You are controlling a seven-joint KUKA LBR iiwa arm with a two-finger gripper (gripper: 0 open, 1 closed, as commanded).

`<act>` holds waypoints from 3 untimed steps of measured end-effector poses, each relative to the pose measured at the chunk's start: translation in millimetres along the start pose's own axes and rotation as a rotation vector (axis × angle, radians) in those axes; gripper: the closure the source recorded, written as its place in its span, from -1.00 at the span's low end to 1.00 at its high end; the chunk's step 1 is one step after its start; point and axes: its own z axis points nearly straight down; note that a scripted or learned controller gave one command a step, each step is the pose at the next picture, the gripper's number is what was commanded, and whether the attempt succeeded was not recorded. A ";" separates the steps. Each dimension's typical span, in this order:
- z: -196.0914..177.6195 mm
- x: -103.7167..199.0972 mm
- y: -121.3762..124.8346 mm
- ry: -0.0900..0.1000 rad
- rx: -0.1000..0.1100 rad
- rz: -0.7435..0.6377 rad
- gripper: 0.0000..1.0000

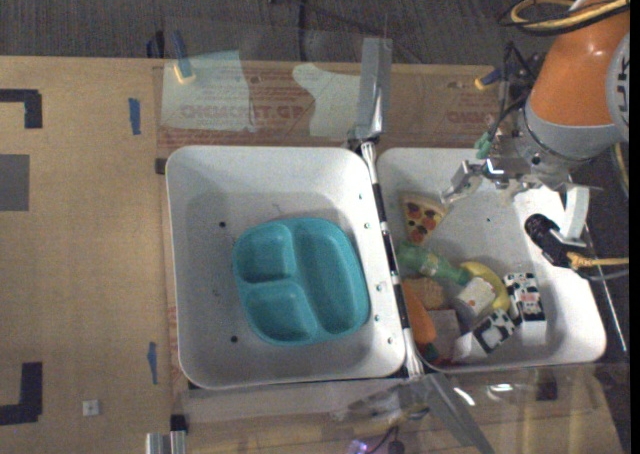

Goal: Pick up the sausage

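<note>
The sausage point(420, 320) looks like the orange-red elongated piece lying along the left wall of the right bin point(560, 342), near its front corner and partly under other toys. My gripper point(498, 174) hangs over the far part of that bin, up and to the right of the sausage and well apart from it. Nothing shows in its grasp.
Packed around the sausage are a pizza slice point(421, 217), a green bottle-like piece point(432, 263), a yellow piece point(482, 287), a brown bread-like piece point(427, 292) and black-and-white blocks point(510, 310). The left bin point(200, 192) holds a teal divided plate point(300, 280).
</note>
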 end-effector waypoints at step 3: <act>102.6 5.5 21.2 -0.002 -0.008 -0.094 -1.00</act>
